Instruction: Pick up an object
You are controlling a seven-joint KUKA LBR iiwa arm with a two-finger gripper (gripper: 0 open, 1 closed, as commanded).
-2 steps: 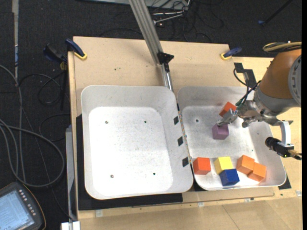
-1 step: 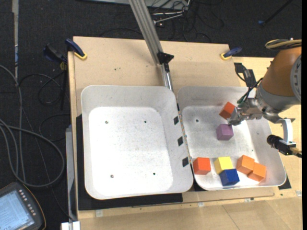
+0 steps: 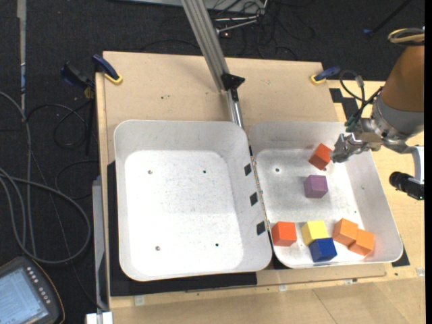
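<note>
Tool [image 3: 339,151] touching a tilted orange block [image 3: 321,156] above the right bin [image 3: 378,201]; grip state impossible to tell. Likely risk: block slipping free (only an edge seems caught), dropping beside the purple block [image 3: 315,186].

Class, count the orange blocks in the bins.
4: one beside the end effector at, one front-left, two touching at front-right. None seems hidden.

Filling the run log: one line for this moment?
tool: at orange block, grasp unclear | right bin: purple, yellow, blue blocks
</note>
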